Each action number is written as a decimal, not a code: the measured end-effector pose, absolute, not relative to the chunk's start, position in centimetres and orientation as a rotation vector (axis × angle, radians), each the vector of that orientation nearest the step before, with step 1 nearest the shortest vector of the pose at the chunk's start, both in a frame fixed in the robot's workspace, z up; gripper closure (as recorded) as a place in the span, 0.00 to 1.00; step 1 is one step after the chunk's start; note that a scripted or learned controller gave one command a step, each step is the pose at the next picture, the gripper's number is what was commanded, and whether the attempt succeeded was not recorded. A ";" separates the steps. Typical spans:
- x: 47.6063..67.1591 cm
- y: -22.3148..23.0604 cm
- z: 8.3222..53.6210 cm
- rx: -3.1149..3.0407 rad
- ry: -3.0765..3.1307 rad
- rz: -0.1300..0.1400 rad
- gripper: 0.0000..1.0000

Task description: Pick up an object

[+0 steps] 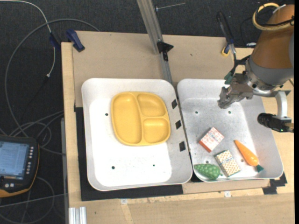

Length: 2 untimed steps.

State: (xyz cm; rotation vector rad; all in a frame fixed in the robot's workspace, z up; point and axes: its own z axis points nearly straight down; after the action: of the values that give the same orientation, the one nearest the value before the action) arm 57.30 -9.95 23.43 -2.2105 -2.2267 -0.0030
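In the right bin (201, 97) lie a small red-and-white box (211, 139), a tan patterned box (228, 163), an orange carrot (246, 153) with a green tip and a green leafy toy (207, 171). My gripper (226, 101) hangs over the bin's upper right part, well above and behind the red-and-white box. Nothing shows between its fingers. A yellow divided plate (140, 118) rests in the left bin (93, 139).
A metal pole (152, 22) slants across the bench behind the bins. Black clips (177, 123) sit on the seam between the bins. A tablet (14, 160) lies off the bench at the left, with cables on the floor.
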 end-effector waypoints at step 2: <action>55.6 0.1 25.1 -2.211 -2.226 -0.002 1.00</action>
State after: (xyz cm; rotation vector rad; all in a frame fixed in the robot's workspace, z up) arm 55.60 0.09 25.14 -2.2106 -2.2256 -0.0016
